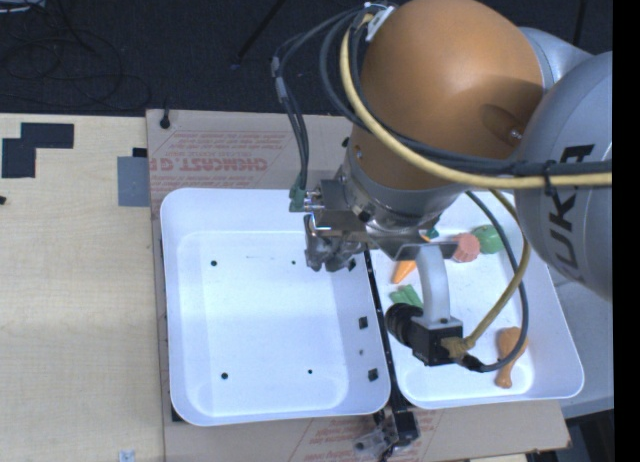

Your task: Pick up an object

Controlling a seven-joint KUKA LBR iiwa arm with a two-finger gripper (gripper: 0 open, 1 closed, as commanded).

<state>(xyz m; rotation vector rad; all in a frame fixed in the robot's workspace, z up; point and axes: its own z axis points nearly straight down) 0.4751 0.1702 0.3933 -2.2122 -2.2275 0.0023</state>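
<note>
Small toys lie in the right bin (560,370) — an orange carrot piece (403,271), a pink piece (465,247), a green piece (489,239), a tan piece (508,350). The gripper (328,255) hangs over the left bin (190,350) by the divider — grasp state unreadable.

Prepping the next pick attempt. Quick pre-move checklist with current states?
1. Targets in right bin: ok; orange carrot-like piece, pink piece, green piece, tan piece.
2. hand over a target: not ok; it sits at the left bin's right edge.
3. Finger state: cannot tell.
4. Something held: cannot tell.
5. Yellow cable clear of items: not ok; it loops near the tan piece.
</note>
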